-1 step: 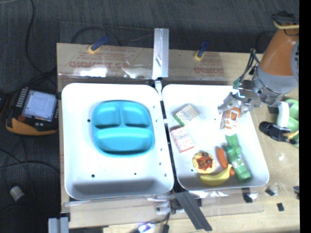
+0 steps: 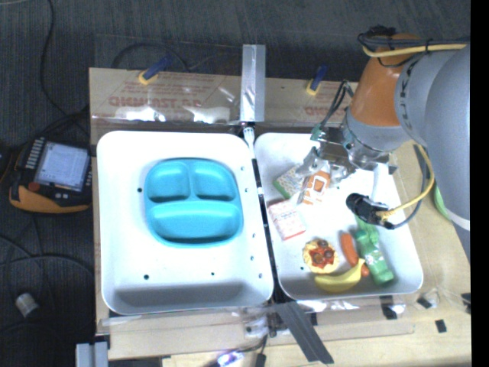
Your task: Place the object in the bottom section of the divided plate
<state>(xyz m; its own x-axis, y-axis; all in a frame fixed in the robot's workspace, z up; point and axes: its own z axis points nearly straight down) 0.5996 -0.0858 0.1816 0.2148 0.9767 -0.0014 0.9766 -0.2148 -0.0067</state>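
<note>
Poised low over the right bin (image 2: 409, 277), the pincer (image 2: 330, 161) hangs just above an orange-and-white carton (image 2: 316, 187), its grip impossible to judge and labels unreadable, while the blue divided plate (image 2: 194, 202) waits well to its left in the other bin (image 2: 122, 281).

A blue divided plate (image 2: 194, 202) lies in the left bin (image 2: 122, 281), while the gripper (image 2: 327, 161) hovers over small packets (image 2: 304, 183) in the right bin (image 2: 409, 270).

Handheld screen device (image 2: 55, 170) left of bench, blue clamps (image 2: 153, 70), cardboard backing (image 2: 176, 90)
</note>
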